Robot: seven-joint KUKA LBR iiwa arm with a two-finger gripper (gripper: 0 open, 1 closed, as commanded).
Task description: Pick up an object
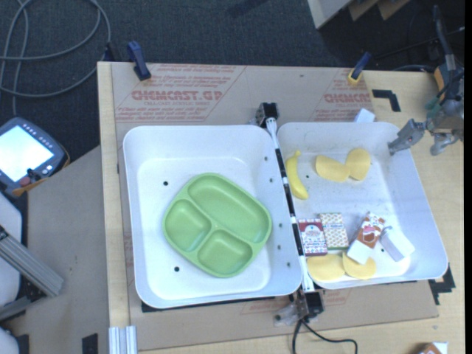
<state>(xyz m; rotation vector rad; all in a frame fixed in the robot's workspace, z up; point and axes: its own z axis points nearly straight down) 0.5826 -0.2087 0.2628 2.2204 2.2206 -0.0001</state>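
**Two bins, one crowded, gripper waiting at the far rim**

Two white bins sat side by side on the bench. Nearest the camera, along the front edge of the right bin (424,198), lay a tight cluster: two pale yellow discs (343,267) overlapping each other, a white block (359,252) resting on them, and a small carton with red print (370,231) tilted just behind. A grey-white piece (394,244) lay beside that carton toward the right wall. Two small boxes stood touching each other at the left of the cluster, a red one (313,237) against the divider and a paler one (334,231) next to it.

Farther back in the same bin, a yellow banana (295,175) lay along the left wall, and two more yellow discs (344,166) overlapped near the middle, well apart from the front cluster.

The left bin (140,161) held a green divided tray (217,224), set at a slant, with three compartments.

At the far right corner of the right bin, the gripper (422,136) hung over the rim, its two grey fingers spread apart with nothing between them. It was near the back discs and well apart from the front cluster. Blue clamps (138,60) pinned the board behind the bins.
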